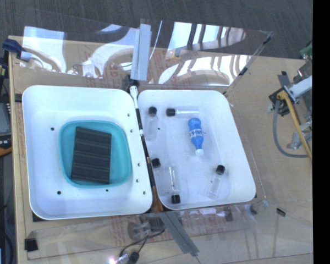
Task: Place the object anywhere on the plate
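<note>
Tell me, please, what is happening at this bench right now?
Nothing is being handled at this moment. The left bin holds a teal plate with a dark ribbed block already lying on it. The right bin holds a small blue bottle and several clear vials with black caps, scattered apart. Some arm hardware sits at the right edge, away from both bins.

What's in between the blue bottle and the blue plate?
In the camera view, between the blue bottle and the blue plate: a clear vial and the bins' touching rims.

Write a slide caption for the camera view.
Dark block lies on teal plate in left bin; right bin holds small bottles.
</note>
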`<state>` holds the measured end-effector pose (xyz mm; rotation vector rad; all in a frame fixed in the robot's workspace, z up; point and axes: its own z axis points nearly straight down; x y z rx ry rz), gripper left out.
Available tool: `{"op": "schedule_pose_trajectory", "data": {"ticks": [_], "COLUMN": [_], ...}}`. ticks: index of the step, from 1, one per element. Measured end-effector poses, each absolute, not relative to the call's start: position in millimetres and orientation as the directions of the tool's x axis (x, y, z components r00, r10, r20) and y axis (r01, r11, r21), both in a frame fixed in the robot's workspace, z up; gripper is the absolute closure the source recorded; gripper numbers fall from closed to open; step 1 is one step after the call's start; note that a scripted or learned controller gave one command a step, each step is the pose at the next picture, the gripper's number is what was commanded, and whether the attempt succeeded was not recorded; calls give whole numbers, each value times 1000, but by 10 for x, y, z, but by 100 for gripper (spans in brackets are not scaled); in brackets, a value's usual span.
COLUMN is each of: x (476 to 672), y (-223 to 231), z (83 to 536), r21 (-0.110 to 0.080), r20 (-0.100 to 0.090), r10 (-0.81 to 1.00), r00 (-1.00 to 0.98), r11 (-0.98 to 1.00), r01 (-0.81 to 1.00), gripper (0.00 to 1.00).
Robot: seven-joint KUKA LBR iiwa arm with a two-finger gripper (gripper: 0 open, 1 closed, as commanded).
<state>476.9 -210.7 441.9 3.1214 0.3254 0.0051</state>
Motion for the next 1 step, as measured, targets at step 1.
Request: {"op": "schedule_pose_trajectory", "data": {"ticks": [1], "x": [4770], "y": [-2106], "z": [4419], "r21": [3], "r20": [3], "r10": [207], "r00": [978], "r11": [-978], "r01": [207], "gripper": [0]}}
